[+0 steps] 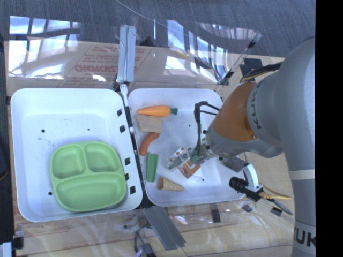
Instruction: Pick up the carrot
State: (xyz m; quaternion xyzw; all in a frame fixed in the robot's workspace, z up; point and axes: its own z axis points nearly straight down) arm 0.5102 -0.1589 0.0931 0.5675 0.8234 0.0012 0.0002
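Note:
The carrot (154,111), orange with a small green tip at its right end, lies at the far side of the right bin (214,193), close to the divider. My gripper (185,160) hangs low over the middle of the same bin, well below and to the right of the carrot. An orange and white scrap sits just beneath the gripper. The grey arm with its orange band (236,119) comes in from the right.
Also in the right bin: a tan bread slice (149,124), an orange sausage (148,142), a green stick (151,166) and a tan wedge (169,184). A green three-part plate (88,175) lies in the left bin (32,111).

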